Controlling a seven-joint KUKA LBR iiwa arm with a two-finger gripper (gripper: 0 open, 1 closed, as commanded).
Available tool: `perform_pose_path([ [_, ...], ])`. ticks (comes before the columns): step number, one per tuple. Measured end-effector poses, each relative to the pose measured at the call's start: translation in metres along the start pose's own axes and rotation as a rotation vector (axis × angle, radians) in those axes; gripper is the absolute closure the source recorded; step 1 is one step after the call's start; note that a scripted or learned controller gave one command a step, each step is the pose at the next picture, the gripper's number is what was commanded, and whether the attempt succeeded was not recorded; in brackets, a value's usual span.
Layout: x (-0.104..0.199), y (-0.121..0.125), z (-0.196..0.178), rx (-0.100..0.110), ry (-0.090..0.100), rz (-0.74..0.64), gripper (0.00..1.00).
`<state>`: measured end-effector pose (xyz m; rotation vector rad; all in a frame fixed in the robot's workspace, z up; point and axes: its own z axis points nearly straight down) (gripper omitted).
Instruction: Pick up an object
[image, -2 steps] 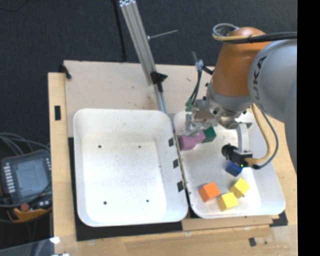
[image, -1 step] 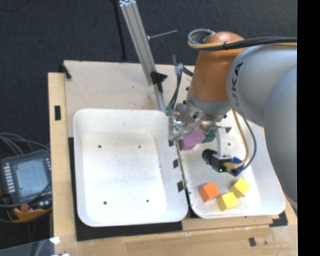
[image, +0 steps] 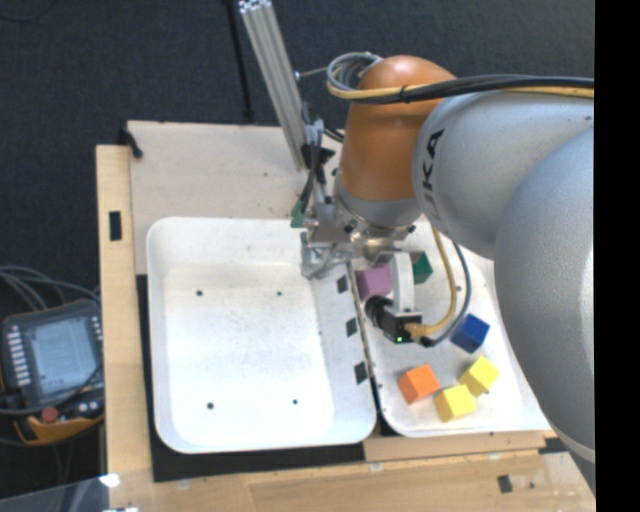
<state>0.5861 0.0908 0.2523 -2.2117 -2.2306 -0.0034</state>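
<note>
Right of frame centre, we are seeing the gripper (image: 375, 290) hanging over the right bin (image: 510, 415), beside a pink block (image: 375, 280); its grip we cannot tell. Orange block (image: 419, 383) and yellow blocks (image: 468, 390) are crowding together, risking a glancing miss.

Big smooth grey metal arm link (image: 520, 170), rounded casing w/ dark lettering on its side, partly legible. Above the wrist, a glossy orange dome-shaped band (image: 385, 130). Thin black and yellow cables (image: 455, 95) run along the top of the grey casing, and a coil of pale cable loops over the orange part. Below that, a silver metal wrist block (image: 325, 245) w/ a white bracket and a small black module showing a green light. Yellow hose (image: 455, 300) curves down beside it.
</note>
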Motion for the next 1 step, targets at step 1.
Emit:
perform_pose_path([
  [1, -0.0037, 0.0001, 0.0003, 0.001, -0.002, 0.005, 0.00],
])
